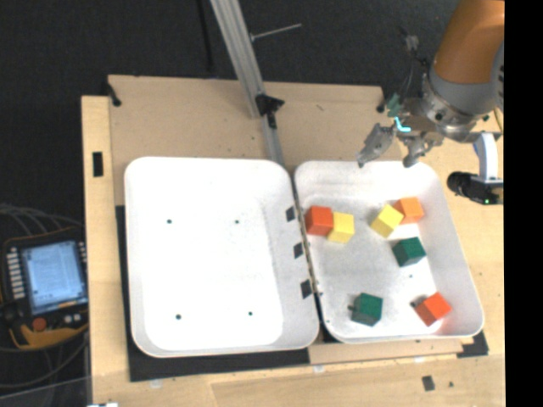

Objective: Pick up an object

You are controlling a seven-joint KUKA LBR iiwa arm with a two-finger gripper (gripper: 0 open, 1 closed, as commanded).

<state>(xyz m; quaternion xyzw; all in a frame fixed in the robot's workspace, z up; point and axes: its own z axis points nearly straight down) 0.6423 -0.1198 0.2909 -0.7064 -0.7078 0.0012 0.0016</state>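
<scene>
The right bin (pixel 373 181) holds several small blocks. An orange block (pixel 319 220) touches a yellow one (pixel 342 227) near the bin's left wall. Another yellow block (pixel 386 220) and an orange block (pixel 411 209) sit toward the back right. Two green blocks (pixel 408 251) (pixel 366 309) and an orange-red block (pixel 432 308) lie farther forward. My gripper (pixel 391 153) hangs open above the back rim of the right bin, fingers spread, nothing between them, well clear of the blocks.
The left bin (pixel 208 253) lies beside the right one. A slanted metal rail (pixel 242 49) runs from the top down to the gap between the bins. A handheld pendant (pixel 51 278) sits at the far left.
</scene>
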